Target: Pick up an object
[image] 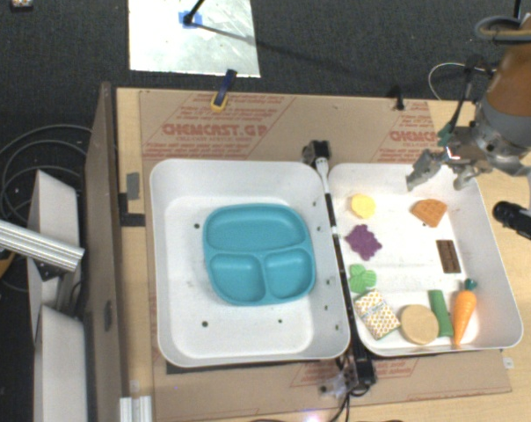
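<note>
On the left we see a white bin [173, 262] holding a blue divided tray [258, 253], which sits near the middle of the bin with its large compartment toward the far side and two smaller ones toward the near side.

The right bin [503, 280] carries the small objects. Along its left side, from far to near, we find a yellow round piece [362, 206], a purple piece [364, 241], a green piece [362, 279] and a patterned square block [376, 314] lying tilted. Next to the block rests a tan round cookie [418, 323], touching a green stick [439, 311] whose long axis runs far to near. Just right of it lies an orange carrot [462, 315], tip pointing toward the near rim and leafy end toward the far side. A brown bar [447, 255] lies mid-bin, long axis also running roughly far to near. An orange waffle-like piece [430, 211] sits at the far end.

The gripper [442, 170] hovers over the bin's far edge, fingers spread wide apart with nothing between them, just above the waffle-like piece.
</note>
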`<state>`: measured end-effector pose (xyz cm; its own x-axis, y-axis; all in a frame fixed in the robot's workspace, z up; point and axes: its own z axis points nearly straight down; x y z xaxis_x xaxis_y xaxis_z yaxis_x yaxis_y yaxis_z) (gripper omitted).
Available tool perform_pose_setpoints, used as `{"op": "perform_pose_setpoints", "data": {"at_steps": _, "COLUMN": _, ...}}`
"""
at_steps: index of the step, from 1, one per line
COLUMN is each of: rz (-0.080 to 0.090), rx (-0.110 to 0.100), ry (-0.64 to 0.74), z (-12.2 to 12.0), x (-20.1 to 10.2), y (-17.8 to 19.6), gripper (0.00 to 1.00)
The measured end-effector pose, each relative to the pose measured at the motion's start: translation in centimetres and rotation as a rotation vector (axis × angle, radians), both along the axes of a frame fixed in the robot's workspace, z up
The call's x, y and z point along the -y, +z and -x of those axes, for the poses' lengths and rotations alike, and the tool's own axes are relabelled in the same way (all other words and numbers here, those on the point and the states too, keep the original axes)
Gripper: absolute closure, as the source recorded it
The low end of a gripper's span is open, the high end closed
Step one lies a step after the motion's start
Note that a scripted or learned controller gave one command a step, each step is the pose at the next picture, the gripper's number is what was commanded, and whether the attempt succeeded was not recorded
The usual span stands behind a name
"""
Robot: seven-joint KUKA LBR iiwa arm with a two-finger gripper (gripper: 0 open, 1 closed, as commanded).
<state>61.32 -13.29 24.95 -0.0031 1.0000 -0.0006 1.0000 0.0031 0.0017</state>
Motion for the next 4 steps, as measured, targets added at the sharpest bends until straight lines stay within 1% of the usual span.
{"op": "perform_pose_setpoints", "data": {"at_steps": 1, "rz": 0.002, "rx": 0.007, "ry": -0.004, "z": -2.8, "x": 7.7, "y": -16.6, "gripper": 0.00}}
{"op": "perform_pose_setpoints", "data": {"at_steps": 2, "rz": 0.000, "rx": 0.004, "ry": 0.003, "z": -5.8, "x": 4.8, "y": -16.3, "gripper": 0.00}}
{"op": "perform_pose_setpoints", "data": {"at_steps": 3, "rz": 0.000, "rx": 0.000, "ry": -0.001, "z": -4.6, "x": 4.7, "y": -16.5, "gripper": 0.00}}
{"op": "perform_pose_setpoints", "data": {"at_steps": 4, "rz": 0.001, "rx": 0.005, "ry": 0.001, "z": -4.8, "x": 4.7, "y": -15.3, "gripper": 1.00}}
